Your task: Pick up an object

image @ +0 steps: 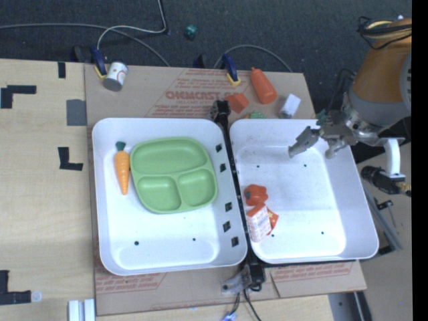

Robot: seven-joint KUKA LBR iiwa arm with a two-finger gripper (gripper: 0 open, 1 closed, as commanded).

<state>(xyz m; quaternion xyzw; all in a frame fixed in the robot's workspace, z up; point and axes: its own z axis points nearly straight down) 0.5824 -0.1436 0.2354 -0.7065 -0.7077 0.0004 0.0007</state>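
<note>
Two white bins sit side by side on brown cardboard [194,99]. Above the right bin [341,206], near its far right corner, the gripper [318,142] hangs with fingers spread wide, holding nothing. An orange-capped bottle [257,214] lies by this bin's left wall. A carrot [122,169] and green plate [175,174] lie in the left bin [160,249].

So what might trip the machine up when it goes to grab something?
The pincer hovers at the right bin's far edge, well away from the bottle with the orange cap. That bottle lies on its side against the bin's left wall, so the fingers may bump the wall or push the bottle instead of closing round it. The carrot and green plate sit in the other bin, a longer reach.
</note>
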